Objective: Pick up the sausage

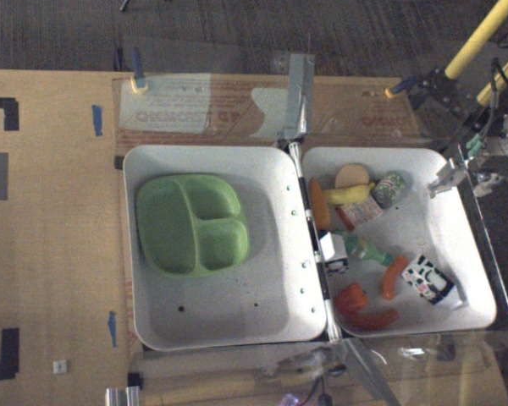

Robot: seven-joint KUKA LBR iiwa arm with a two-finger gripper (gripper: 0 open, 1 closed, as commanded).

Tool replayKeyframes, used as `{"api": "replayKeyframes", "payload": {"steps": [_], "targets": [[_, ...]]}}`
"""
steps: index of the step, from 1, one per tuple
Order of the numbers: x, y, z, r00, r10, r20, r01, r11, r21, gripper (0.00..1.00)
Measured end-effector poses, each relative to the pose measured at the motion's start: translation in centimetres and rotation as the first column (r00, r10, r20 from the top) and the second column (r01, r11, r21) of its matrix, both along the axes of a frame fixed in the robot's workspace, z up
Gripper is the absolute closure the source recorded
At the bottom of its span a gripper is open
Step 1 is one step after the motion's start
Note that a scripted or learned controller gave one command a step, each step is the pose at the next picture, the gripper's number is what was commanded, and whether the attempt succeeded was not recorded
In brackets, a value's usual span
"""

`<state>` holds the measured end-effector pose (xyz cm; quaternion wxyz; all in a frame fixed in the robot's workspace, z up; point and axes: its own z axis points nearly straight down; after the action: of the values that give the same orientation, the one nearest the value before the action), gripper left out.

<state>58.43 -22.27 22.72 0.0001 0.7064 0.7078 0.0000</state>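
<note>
The sausage (394, 276) is a short orange-red link lying at a slant in the right bin (474, 252), right of its middle and just left of a black-and-white carton (429, 279). My gripper (447, 178) hangs at the bin's upper right rim, well above and to the right of the sausage, apart from it. The arm behind the gripper reaches in from the right edge.
The right bin also holds a carrot (320, 205), a banana (349, 195), a tan disc (352, 176), a greenish can (391, 189), a green bottle (368, 250), and red pieces (368, 315) at the front. A green divided plate (192, 223) lies in the left bin (237, 311).
</note>
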Motion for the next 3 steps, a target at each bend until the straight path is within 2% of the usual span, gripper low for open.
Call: {"api": "replayKeyframes", "payload": {"steps": [1, 2, 3], "targets": [[-2.8, 0.2, -9.7, 1.000, 0.005, 0.005, -0.005, 1.000, 0.002, 0.00], [-7.1, 3.6, -14.1, 0.985, -0.172, 0.004, 0.172, 0.985, -0.001, 0.00], [-6.8, 3.6, -12.9, 0.985, -0.173, 0.011, 0.173, 0.985, -0.001, 1.00]]}}
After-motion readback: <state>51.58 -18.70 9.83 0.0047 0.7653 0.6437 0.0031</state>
